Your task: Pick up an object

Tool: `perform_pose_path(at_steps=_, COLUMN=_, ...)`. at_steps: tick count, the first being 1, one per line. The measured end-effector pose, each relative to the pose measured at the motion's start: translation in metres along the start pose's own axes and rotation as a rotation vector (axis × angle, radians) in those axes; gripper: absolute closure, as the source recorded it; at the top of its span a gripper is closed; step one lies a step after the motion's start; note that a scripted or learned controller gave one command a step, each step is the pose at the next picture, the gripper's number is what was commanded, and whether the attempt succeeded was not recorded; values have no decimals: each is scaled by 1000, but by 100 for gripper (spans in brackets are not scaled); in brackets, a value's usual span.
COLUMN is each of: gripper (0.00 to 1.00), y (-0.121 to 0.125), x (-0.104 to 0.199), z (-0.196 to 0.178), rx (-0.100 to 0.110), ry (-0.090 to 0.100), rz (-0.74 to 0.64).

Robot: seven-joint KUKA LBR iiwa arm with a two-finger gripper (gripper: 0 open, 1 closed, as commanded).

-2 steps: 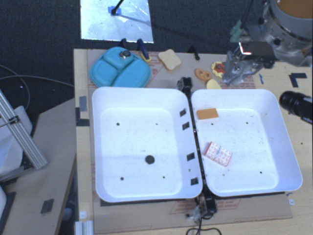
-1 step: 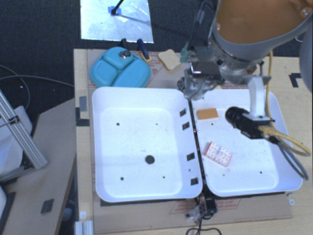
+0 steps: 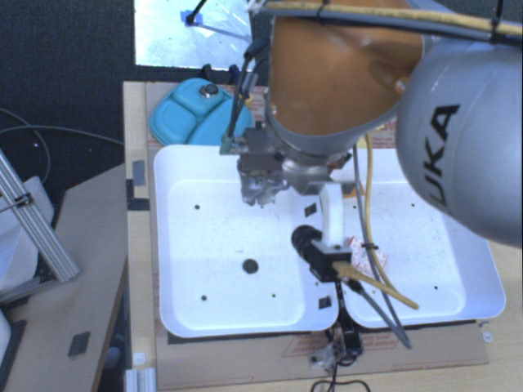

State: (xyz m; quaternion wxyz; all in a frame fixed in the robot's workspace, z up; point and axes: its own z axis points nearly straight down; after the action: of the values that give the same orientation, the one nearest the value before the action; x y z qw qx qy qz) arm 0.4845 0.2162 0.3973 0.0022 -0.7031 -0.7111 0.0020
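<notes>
Packet [image 3: 365, 257], small, crinkled, red and white, lies on the floor of the right-hand bin [image 3: 437, 272] at about 9 o'clock, close to the wall shared with the neighbouring bin; part of it is hidden by robot fittings. Both bins are shallow, smooth white plastic with rounded corners. In the left-hand bin [image 3: 204, 243], a flat, round, dark disc [image 3: 250, 265] sits just toward 6 o'clock from the centre; whether it is loose cannot be told. Farther back, the gripper [image 3: 261, 188], bare grey metal, stands over the 12 o'clock part of the same bin, apart from the packet and with nothing seen in its grasp; whether it is wide or narrow cannot be told. Above it rises the arm [image 3: 462, 137], with a matt grey shell and a glossy orange band. Beyond the far rim, at 11 o'clock, rests a rounded, moulded, light-blue plastic item [image 3: 189, 117].
</notes>
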Motion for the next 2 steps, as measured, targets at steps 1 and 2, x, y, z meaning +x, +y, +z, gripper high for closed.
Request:
perform_pose_path(at_steps=1, gripper=100, y=2, x=-4, z=-16, rx=-10, ry=3, rz=3)
perform_pose_path(at_steps=2, gripper=100, y=2, x=-94, z=-12, rx=-8, ry=-1, rz=19)
